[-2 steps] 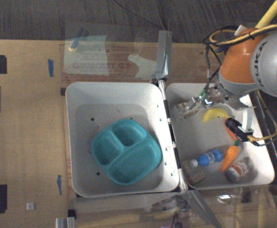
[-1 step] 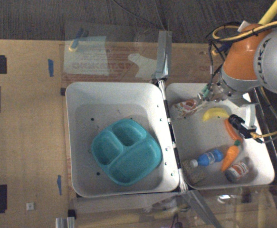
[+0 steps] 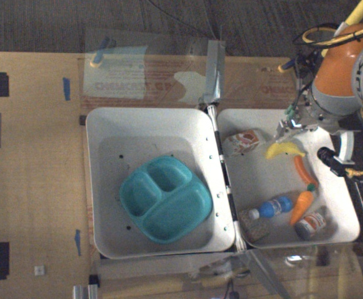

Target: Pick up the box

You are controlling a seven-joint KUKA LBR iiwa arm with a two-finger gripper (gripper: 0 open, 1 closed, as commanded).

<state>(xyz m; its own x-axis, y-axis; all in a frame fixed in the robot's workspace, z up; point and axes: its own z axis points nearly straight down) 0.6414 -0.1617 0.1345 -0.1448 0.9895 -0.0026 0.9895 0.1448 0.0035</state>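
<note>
Pincer [image 3: 288,127] sits over the far part of the right bin [image 3: 349,220], just above the yellow banana [image 3: 284,149]; open or closed, cannot tell. Box [image 3: 243,141], red and white, lies just left of the pincer in the bin's far left corner, apart from it. Nearer: two carrots [image 3: 304,189], blue-capped bottle [image 3: 269,208], small jar [image 3: 311,224]; left bin [image 3: 106,129] holds a teal divided tray [image 3: 165,198].

The right bin [image 3: 350,226] is crowded: banana [image 3: 284,149], carrot [image 3: 302,206], bottle [image 3: 269,208] and can [image 3: 310,224] ring a bare middle. A teal tray [image 3: 165,197] fills much of the left bin [image 3: 100,185].
</note>
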